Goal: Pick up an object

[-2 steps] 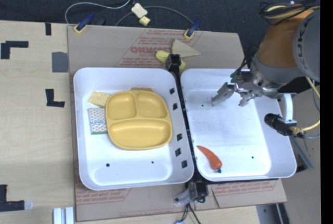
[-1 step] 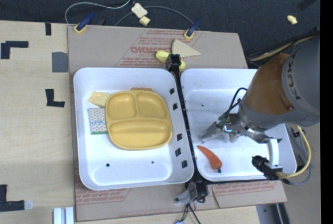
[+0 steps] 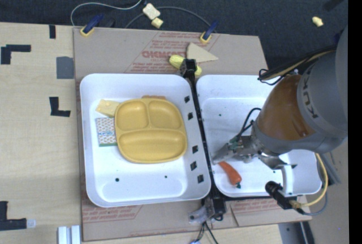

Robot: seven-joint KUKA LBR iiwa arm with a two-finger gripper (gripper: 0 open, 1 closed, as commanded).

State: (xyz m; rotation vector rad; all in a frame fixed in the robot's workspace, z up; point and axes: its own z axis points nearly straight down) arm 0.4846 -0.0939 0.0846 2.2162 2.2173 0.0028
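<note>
- Right bin [image 3: 226, 93]: upper half of the floor is bare white; open room for me there between the divider and my own arm.
- Carrot [image 3: 230, 173] lies on the right bin floor near the front wall, just below my gripper [image 3: 226, 150]; little slack between it and the bin's front edge.
- My wrist and orange band [image 3: 285, 115] cover the right side of that bin and block any pass there.
- Black clips along the centre divider [image 3: 195, 124] stand between the two bins.
- Left bin [image 3: 90, 180]: yellow sectioned plate [image 3: 151, 129] takes the middle, with a sponge [image 3: 106, 130] and a pale piece [image 3: 107, 107] touching its left side.
- Free floor in the left bin runs along the front, below the plate.
</note>
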